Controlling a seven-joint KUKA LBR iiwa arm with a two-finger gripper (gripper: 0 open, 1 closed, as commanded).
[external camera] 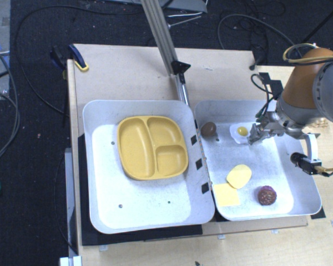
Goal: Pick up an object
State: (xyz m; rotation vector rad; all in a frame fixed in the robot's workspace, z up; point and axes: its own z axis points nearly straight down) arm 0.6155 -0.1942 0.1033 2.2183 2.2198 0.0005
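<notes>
— Camera view: where is the gripper [254, 136] sitting?
— Hovering low in the right bin [299, 204], touching the fried egg [240, 132] at the far side.
— Grasping it?
— Cannot tell; the fingertips are blurring together.
— Anything nearby?
— A brown ball [208, 129] is lying left of the egg.

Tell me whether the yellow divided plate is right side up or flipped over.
Right side up: the yellow divided plate shows its three hollow compartments facing the camera, lying flat in the left bin.
</notes>
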